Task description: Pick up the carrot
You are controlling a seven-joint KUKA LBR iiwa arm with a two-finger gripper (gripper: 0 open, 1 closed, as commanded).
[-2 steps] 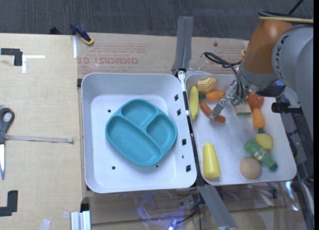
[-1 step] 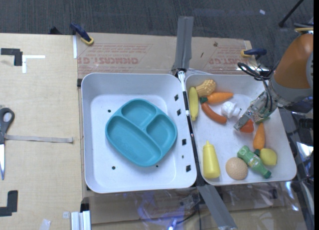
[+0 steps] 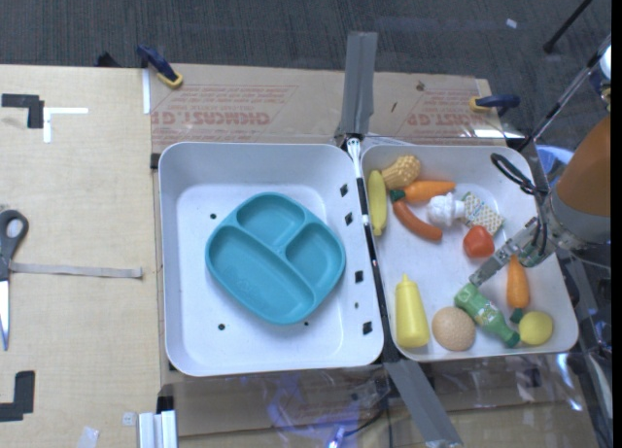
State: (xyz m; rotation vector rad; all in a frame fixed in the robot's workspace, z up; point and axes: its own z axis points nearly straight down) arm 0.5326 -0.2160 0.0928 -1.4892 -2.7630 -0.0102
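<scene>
the arm (image 3: 588, 184) is cut off by the right edge; scissors (image 3: 8, 242) cut off at left

A divided plate (image 3: 276, 258) lies in the left bin (image 3: 175, 271); food toys crowd the right bin (image 3: 559, 286)

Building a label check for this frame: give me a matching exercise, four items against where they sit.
Things:
1. blue divided plate
2. yellow bottle
3. banana
4. lemon

Places:
A. right bin, near right corner
B. left bin, middle
C. right bin, along the left wall at the far end
D. right bin, near left corner, beside the tan egg

Pairs: 1-B, 2-D, 3-C, 4-A
</scene>
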